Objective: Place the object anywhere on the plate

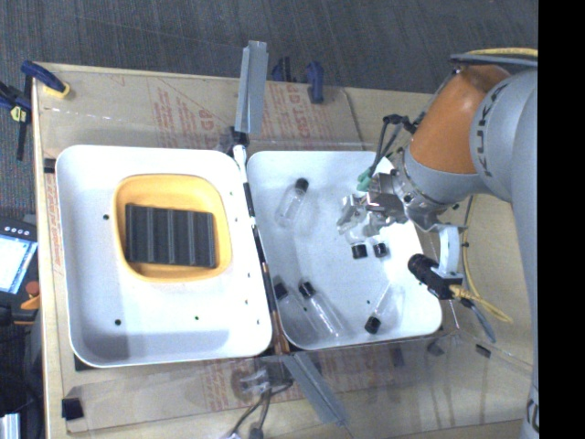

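The arm point(484, 135) is cut off by the right edge of the frame. The gripper point(368, 236) at center right is too small and cluttered to resolve; finger state cannot be determined. Clear vials point(291, 204) in the right bin point(274, 176) are transparent, and their outlines against the white floor are faint. A screen point(14, 262) at the left edge is partly cropped. The surface point(137, 103) is cut off at the bottom edge.
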`<state>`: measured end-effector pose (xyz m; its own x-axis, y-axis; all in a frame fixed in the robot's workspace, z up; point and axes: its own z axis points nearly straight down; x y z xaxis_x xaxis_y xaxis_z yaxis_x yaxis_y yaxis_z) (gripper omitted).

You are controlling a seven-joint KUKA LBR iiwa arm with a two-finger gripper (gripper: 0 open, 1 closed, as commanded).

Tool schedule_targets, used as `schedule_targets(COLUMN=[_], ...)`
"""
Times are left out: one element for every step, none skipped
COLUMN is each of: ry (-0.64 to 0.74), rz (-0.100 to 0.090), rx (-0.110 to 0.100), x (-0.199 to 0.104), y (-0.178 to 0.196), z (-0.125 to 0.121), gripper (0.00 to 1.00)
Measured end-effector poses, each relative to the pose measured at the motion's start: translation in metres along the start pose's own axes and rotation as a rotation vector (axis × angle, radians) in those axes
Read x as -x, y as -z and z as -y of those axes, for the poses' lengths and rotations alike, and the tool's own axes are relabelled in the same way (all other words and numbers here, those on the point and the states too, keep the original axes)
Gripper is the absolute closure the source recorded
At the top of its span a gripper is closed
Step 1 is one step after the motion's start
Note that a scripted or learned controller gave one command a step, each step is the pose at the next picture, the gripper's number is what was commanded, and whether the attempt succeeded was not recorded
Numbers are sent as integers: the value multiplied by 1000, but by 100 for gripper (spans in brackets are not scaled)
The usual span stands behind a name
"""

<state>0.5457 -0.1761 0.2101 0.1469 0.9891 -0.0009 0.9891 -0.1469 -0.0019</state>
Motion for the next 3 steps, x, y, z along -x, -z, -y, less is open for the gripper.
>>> schedule_targets(ry=[95,245,221], rz=[-1,-1,0], rx=[-1,-4,-2], x=[-56,-102,-163], y=[-3,3,8], z=[-38,-36,-33], gripper=[100,100,100])
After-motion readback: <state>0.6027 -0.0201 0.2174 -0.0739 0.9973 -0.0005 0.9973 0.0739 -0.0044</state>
